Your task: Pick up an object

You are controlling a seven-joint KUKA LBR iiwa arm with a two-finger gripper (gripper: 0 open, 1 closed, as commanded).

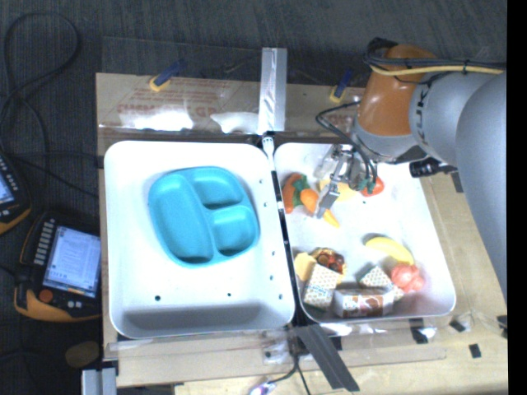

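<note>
- Nearest us, small printed cardboard boxes [360, 296] crowd the right white bin's [436, 245] front.
- Our hand [336, 189] hangs released above a small orange plastic carrot [308, 197] at the back.
- We risk nudging neighbouring toys, spoiling the grip.

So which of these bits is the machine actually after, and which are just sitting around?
Part of the job:
- claw, low in the right bin
- carrot toy beside it
- yellow banana-like piece
- small boxes at the bin's near end

Just lying about:
- blue divided tray in the left bin
- handheld screen unit on the floor
</note>
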